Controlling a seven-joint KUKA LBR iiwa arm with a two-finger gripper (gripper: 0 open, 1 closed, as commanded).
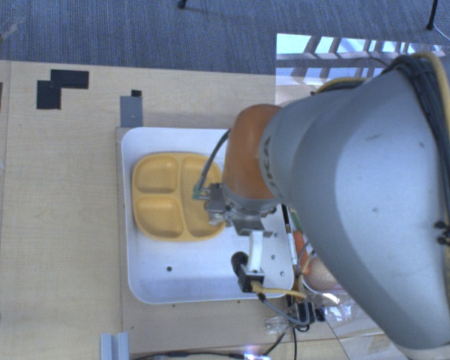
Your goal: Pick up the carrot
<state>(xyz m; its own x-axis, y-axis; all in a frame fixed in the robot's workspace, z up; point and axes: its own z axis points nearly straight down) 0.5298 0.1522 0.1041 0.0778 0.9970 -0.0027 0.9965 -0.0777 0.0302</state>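
Observation:
A thin orange strip (pixel 298 244) shows just right of the wrist, in the right bin; it looks like the carrot, and the arm hides most of it. My gripper (pixel 236 214) hangs below the orange wrist band, over the left bin's right side. It is close to the right edge of a yellow divided plate (pixel 169 193). The wrist body covers the gripper's lower end.
The yellow plate lies in the upper left of the left white bin (pixel 139 280). A pale rounded object (pixel 320 276) lies near the orange strip in the right bin. The big grey arm covers almost the whole right bin. Bare wooden bench spreads to the left.

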